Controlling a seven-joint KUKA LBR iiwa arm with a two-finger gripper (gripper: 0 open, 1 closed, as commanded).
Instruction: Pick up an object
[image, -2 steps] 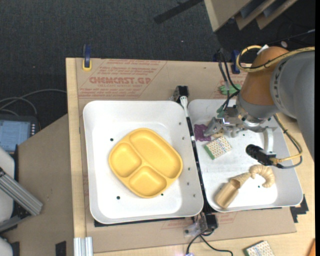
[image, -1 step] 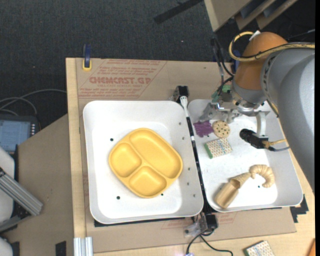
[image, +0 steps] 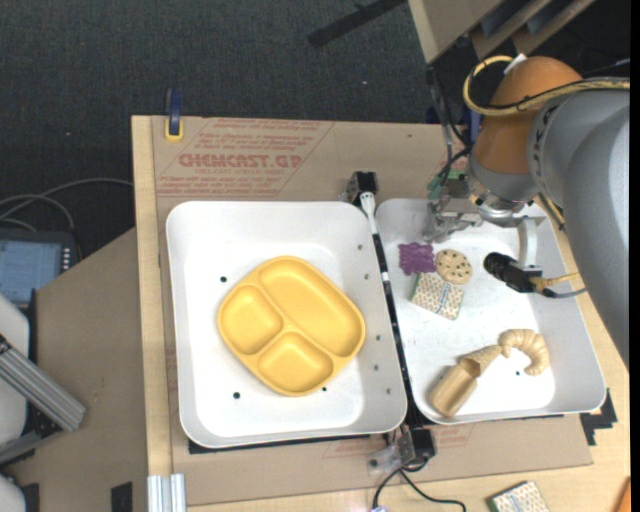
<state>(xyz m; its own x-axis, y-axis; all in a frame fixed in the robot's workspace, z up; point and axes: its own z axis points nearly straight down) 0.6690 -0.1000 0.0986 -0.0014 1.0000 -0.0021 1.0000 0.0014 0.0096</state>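
Observation:
My gripper (image: 443, 226) hangs over the far left part of the right bin (image: 570, 375), reaching in from the right. Just in front of it lies a small purple object (image: 416, 258). Beside that sits a round speckled cookie (image: 453, 266), resting against a patterned square packet (image: 438, 296). Nearer the front of the same bin lie a pale croissant (image: 527, 347) and a tan cone-shaped piece (image: 460, 382), touching end to end. Nothing shows in the gripper's grasp.
The left bin (image: 190, 300) holds a yellow divided plate (image: 290, 324) in its middle. A black clamp (image: 362, 185) sits at the far end of the seam between the bins. The grey arm (image: 590, 190) covers the right bin's far right corner.

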